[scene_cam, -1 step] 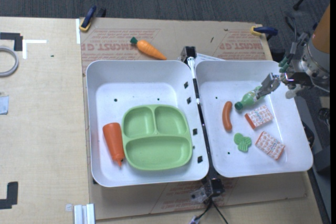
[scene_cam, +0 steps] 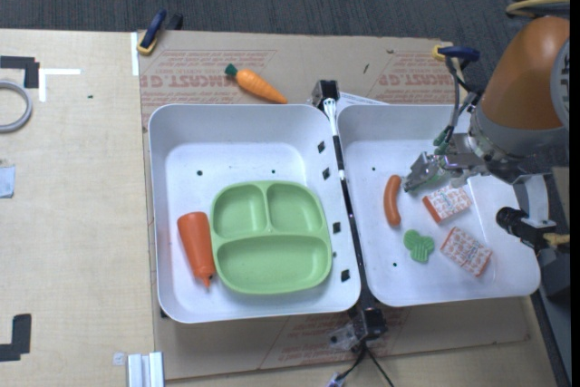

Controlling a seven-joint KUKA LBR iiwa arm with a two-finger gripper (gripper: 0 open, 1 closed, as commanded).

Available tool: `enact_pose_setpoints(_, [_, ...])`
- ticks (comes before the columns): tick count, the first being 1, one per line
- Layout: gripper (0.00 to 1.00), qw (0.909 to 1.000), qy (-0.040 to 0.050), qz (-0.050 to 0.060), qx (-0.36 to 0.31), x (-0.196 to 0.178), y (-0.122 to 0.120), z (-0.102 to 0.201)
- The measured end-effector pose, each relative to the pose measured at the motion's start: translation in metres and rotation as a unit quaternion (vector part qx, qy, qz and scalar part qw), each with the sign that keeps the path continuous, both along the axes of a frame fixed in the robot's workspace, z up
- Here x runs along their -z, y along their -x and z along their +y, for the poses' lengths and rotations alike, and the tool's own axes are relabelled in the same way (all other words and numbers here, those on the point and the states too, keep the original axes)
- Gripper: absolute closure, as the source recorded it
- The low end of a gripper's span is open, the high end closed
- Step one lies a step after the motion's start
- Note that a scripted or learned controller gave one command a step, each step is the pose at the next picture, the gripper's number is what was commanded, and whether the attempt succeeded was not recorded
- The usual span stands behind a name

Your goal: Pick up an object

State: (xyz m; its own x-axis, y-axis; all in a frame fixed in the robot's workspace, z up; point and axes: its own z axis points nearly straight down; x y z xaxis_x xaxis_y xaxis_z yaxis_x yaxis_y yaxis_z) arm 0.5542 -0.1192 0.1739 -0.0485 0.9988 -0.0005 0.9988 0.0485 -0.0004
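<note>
bins [scene_cam: 237, 133] — glossy white plastic | divided plate [scene_cam: 272, 237] — matt green plastic | bench [scene_cam: 72, 222] — pale wood

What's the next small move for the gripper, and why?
Probably a short drop and a shift toward the sausage. The gripper hovers in the right bin just beside the sausage's upper end, with nothing visibly between its fingers. The sausage lies apart from the green toy and the two snack packets, so it looks like the nearest uncluttered pick.
</note>
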Motion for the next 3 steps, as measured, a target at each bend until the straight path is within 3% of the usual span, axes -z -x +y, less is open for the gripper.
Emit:
enact_pose_setpoints(1, [0.0, 0.9891, 0.001, -0.008, -0.147, 0.074, -0.036, 0.016])
enact_pose_setpoints(2, [1.0, 0.9894, 0.0062, -0.013, -0.144, 0.063, -0.038, 0.012])
enact_pose_setpoints(3, [1.0, 0.9999, 0.0003, -0.001, -0.011, -0.063, 0.002, 0.065])
